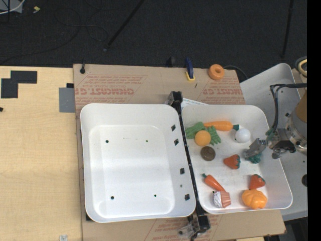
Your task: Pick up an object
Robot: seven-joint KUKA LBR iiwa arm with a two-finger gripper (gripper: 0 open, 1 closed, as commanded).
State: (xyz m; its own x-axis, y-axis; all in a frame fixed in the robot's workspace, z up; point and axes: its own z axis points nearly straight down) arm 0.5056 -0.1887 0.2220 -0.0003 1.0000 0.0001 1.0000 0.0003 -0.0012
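Where the brown cardboard sheet (150, 86) shows beyond the bins, its red printing is mirrored and unreadable. Left white plastic bin (95, 134) offers open floor. Right white plastic bin (273, 134) holds an orange ball (202, 137) and white ball (243, 135), near its right rim. Gripper (257, 150) state: cannot tell.

Orange ring-shaped toy (216, 72) and blue clip (189, 68) sit on brown printed cardboard sheet (130, 86) (near its far edge); black floor (150, 24) beyond.
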